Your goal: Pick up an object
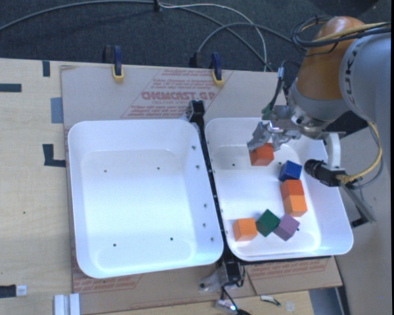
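My gripper (263,144) hangs over the far part of the right bin (328,241), reaching in from the right. A red-orange cube (262,155) sits between its fingertips, and the fingers are shut on it. Loose in the same bin lie a blue cube (290,170), a red-orange block (291,188) touching an orange block (295,204), a purple cube (287,227), a green cube (268,222) and an orange cube (245,228).
The left bin (75,176) stands beside the right one, with a black divider clip (196,108) at their shared far corner. Cables (236,31) run behind the bins. A black cable connector (318,171) juts over the right bin's right side.
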Controlling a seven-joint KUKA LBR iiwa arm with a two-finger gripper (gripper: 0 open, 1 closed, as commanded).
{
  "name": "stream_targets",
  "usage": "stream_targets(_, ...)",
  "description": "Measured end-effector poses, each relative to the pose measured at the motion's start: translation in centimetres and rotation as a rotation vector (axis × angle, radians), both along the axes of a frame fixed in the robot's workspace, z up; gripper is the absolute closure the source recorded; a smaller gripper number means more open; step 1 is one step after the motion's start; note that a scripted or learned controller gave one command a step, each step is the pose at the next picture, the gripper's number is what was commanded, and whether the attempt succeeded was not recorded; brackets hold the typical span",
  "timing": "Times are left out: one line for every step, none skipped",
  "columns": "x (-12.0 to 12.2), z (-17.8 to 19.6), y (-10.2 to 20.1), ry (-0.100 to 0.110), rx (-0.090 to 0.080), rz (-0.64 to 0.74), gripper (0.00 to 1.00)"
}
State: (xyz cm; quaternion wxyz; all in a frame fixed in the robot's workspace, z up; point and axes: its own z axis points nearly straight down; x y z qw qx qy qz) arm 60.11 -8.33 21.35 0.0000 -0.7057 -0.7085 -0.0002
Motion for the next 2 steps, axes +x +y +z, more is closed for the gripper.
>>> stream_targets(-0.9,-0.8,5.3,0.002,0.001,0.001,1.00)
stream_targets(-1.6,-1.4,10.4,0.002,0.001,0.001,1.00)
